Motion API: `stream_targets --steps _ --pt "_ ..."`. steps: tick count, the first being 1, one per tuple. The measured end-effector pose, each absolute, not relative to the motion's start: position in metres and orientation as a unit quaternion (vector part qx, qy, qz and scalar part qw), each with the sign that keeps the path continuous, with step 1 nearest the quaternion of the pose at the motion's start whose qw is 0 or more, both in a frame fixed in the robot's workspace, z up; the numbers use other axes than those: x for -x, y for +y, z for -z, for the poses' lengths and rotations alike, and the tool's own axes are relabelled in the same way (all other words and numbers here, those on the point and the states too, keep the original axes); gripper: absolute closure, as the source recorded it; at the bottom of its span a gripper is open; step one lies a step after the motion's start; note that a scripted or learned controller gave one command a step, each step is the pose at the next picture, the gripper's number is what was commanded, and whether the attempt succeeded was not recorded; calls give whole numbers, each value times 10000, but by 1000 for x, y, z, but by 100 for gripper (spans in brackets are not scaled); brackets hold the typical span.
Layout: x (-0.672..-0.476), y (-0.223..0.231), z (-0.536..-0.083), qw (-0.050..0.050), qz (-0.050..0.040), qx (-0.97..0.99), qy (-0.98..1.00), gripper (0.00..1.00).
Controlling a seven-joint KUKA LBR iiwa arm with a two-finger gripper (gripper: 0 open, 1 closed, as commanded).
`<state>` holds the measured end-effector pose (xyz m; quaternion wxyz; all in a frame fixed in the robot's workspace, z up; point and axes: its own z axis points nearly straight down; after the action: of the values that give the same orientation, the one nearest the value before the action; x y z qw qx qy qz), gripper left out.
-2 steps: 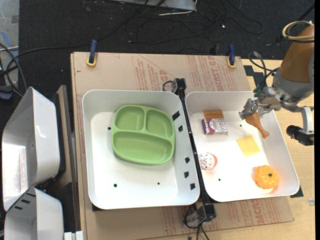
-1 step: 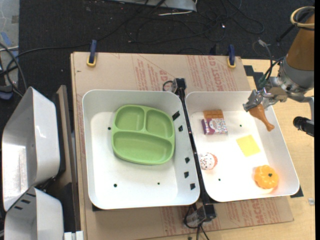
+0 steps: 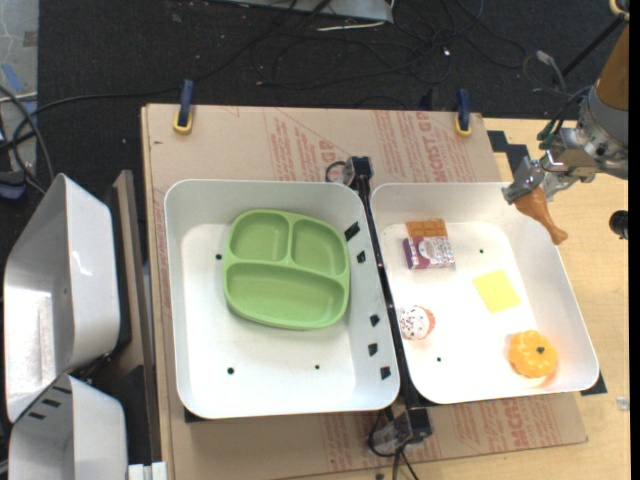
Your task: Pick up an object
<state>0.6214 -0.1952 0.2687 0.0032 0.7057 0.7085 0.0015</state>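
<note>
My gripper (image 3: 532, 186) hangs over the far right rim of the right bin (image 3: 575, 298). It is shut on a slim orange-brown object (image 3: 548, 218), whose lower end slants down toward the bin's right edge. In the right bin lie a purple and white packet with an orange top (image 3: 428, 247), a flat yellow square (image 3: 497, 291), a small white and pink ball (image 3: 415, 322) and a round orange fruit (image 3: 530, 355). A green divided plate (image 3: 288, 269) rests in the left bin (image 3: 195, 368).
The two bins meet at a black-clipped seam (image 3: 372, 278) on a cardboard sheet (image 3: 280, 133) held by two clamps at the back. White containers (image 3: 55, 288) stand off the bench to the left. Cables cross the dark floor behind.
</note>
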Motion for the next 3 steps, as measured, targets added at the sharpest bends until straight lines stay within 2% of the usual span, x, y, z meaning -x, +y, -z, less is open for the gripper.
stream_targets --steps 1,2,3 --pt "-608 -147 -254 -12 4 -7048 7094 100" --pt "-591 -93 -261 -15 1 -7044 7098 100" --pt "-573 -43 -245 -21 7 -7044 7098 100"
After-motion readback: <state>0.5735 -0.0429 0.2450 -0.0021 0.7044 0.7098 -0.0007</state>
